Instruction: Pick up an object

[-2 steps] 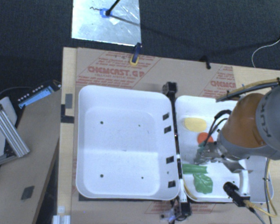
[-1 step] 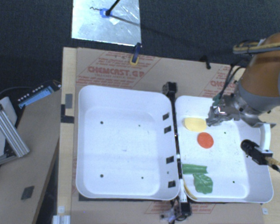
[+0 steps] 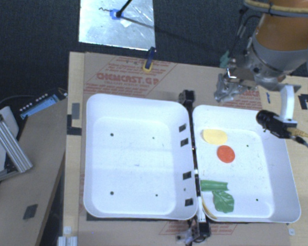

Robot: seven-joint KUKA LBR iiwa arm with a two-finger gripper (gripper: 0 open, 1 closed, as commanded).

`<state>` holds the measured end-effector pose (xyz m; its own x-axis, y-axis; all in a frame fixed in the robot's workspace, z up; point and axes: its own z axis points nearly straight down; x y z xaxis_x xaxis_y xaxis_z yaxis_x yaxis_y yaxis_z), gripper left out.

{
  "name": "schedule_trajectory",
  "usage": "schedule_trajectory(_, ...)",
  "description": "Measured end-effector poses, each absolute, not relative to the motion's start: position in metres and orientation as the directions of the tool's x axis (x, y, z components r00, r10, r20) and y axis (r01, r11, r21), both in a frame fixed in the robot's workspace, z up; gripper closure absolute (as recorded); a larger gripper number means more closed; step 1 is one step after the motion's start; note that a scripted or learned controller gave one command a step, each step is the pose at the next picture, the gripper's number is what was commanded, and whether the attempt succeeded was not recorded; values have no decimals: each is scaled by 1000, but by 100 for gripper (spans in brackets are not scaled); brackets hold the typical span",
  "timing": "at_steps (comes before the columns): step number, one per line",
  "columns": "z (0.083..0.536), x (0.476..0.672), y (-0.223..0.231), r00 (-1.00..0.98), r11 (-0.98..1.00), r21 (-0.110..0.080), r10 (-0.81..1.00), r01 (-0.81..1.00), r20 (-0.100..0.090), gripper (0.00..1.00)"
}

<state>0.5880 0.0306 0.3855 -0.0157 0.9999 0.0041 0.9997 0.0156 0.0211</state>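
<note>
The gripper (image 3: 231,91) is seen above the rear rim of the right bin (image 3: 288,192), at roughly one o'clock in the frame. Whether it is spread or closed cannot be told; nothing is seen held. No pick is judged made. Candidate objects lie in that bin: a yellow disc (image 3: 215,136), a red disc (image 3: 226,154), and a green piece (image 3: 220,196) toward six o'clock. The arm's upper part is cut off.

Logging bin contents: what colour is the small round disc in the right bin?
Orange-red disc, clearest in the camera view.
</note>
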Motion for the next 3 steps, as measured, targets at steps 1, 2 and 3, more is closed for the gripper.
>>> schedule_trajectory(1, 416, 570, 131, -15, 15, 6, 1000, 1000, 5, 100)
schedule_trajectory(2, 458, 561, 204, -12, 12, 6, 1000, 1000, 5, 100)
schedule_trajectory(3, 538, 491, 237, -12, 11, 9, 1000, 1000, 8, 100)
